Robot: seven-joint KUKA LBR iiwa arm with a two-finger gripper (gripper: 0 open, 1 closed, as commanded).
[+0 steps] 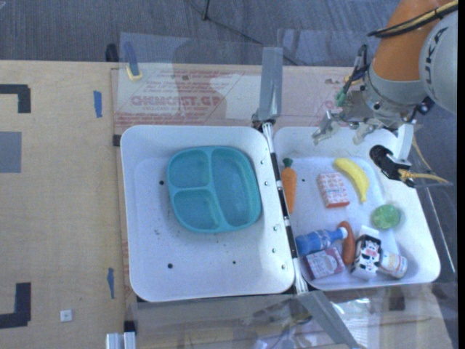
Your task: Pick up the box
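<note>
Orange-patterned flat box (333, 190) lies beside curved banana (353, 178); metal gripper (341, 124) apparently spread, pinching nothing.

Bright even light, soft focus, faint shadows

A pale wooden bench top (58, 217) fills the left half and runs beneath the bins, its grain plain and evenly lit. Toward nine o'clock it bears black tape corner marks (16, 97), a grey square patch (9, 152) and short strips of blue tape (97, 104); another black corner mark (17, 305) lies toward eight o'clock. At twelve o'clock, beyond the bench's far edge, lies grey carpeted floor (87, 9), crossed by a thin dark cable (207, 2). A flattened cardboard sheet with faded red lettering (178, 102) lies on the bench toward eleven o'clock. The light is soft and diffuse, with only faint shadows.
</note>
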